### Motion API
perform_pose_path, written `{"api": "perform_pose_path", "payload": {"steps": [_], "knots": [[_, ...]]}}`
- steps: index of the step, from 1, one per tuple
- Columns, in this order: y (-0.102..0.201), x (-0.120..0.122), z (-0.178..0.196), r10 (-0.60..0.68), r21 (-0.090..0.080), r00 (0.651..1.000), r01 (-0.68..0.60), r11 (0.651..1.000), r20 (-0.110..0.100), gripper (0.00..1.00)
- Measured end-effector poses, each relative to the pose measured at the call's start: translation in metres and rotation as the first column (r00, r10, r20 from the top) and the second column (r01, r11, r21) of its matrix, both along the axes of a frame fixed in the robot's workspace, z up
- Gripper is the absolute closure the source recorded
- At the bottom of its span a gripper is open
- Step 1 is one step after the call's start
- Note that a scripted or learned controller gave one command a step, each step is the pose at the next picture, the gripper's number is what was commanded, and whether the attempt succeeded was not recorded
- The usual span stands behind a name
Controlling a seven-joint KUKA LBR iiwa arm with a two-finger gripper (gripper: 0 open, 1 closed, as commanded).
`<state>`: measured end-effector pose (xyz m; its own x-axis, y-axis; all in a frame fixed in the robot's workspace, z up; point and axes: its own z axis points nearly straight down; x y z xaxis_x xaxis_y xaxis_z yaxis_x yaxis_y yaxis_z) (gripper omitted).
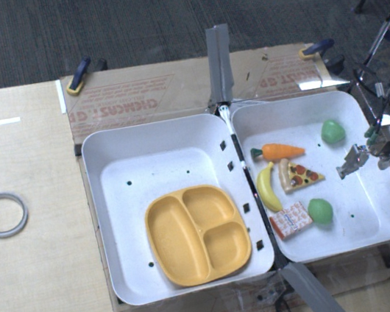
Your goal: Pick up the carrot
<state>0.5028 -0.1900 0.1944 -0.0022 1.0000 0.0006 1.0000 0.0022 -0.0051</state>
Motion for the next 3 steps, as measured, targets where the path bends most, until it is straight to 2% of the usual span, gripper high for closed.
{"api": "perform_pose_path", "payload": {"steps": [1,2,3], "knots": [[0.025,0.030,0.022,0.416,0.000,0.909,-0.416,0.909,0.004,0.00],[0.057,0.084,0.014,0.656,-0.001,0.755,-0.656,0.755,0.005,0.00],[0.081,0.108,-0.065,0.736,0.001,0.677,-0.736,0.677,0.004,0.00]]}}
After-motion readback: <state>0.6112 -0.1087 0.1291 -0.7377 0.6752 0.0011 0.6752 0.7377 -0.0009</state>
